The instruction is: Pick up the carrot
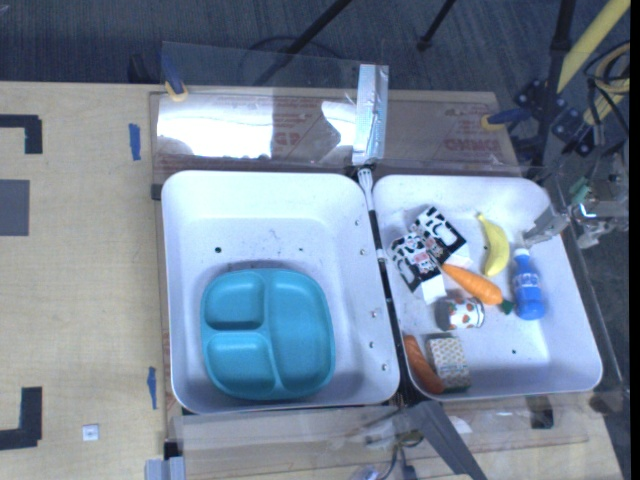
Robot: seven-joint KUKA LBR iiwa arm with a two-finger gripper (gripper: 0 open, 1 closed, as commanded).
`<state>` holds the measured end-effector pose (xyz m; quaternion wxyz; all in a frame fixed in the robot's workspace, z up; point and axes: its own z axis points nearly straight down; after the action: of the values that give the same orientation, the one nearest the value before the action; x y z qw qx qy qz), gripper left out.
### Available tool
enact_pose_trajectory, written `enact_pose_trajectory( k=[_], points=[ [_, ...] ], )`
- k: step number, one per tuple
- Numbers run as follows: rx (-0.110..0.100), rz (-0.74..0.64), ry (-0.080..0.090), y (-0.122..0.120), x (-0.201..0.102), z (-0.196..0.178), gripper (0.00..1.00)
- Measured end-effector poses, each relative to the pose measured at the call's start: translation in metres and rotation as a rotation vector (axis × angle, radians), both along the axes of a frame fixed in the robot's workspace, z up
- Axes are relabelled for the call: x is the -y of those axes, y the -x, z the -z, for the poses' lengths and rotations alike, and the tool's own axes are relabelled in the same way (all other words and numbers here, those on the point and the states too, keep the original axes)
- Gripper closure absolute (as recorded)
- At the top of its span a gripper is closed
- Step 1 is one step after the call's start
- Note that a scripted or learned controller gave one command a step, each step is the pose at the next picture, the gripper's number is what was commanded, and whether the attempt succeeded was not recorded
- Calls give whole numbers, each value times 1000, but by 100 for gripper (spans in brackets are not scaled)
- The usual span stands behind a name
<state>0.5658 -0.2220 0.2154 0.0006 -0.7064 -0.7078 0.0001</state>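
Note:
The carrot (472, 283) is orange with a small green tip at its right end. It lies slantwise in the middle of the right bin (570, 353). Its left end touches a black-and-white patterned packet (427, 243). A yellow banana (492, 245) lies just above it, and a blue bottle (527, 286) stands close to its right end. A small red-and-white round object (460, 314) sits just below the carrot.
A patterned brown box (449, 360) and a reddish-orange sausage-like item (420, 363) lie at the right bin's front left corner. The left bin (190, 208) holds a teal divided plate (268, 333). Cables and metal fittings (580, 213) crowd the right bin's far right rim.

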Motion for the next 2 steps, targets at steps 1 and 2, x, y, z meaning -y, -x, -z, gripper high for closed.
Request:
enact_pose_trajectory(
  k=[1, 2],
  points=[
    [1, -165, 0, 16, -40, 85, 0],
    [9, -243, -4, 14, -60, 128, 0]
  ],
)
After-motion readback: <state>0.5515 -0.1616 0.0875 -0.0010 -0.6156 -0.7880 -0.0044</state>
